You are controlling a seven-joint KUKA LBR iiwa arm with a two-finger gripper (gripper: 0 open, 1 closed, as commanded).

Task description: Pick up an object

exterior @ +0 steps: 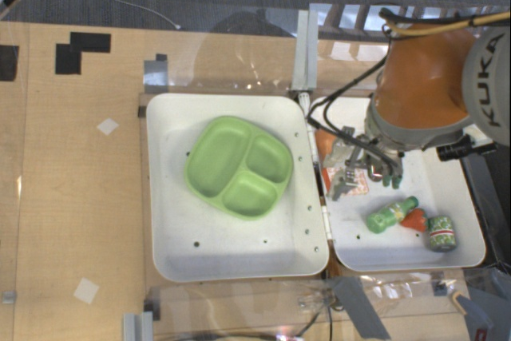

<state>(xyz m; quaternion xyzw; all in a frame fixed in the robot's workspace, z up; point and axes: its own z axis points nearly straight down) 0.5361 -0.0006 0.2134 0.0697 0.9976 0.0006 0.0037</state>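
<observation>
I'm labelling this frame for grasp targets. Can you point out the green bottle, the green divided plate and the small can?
green bottle point(389, 216): camera view, on its body.
green divided plate point(209, 164): camera view, on the floor of its largest compartment.
small can point(441, 232): camera view, on its side wall.

On the worktop point(72, 172), left of the right bin point(471, 247), sits the left bin point(172, 251) with a green divided plate point(238, 166), while the claw point(363, 172) hangs low over the right bin's near-left part, a green bottle point(390, 215) and small can point(441, 232) beside it.
</observation>
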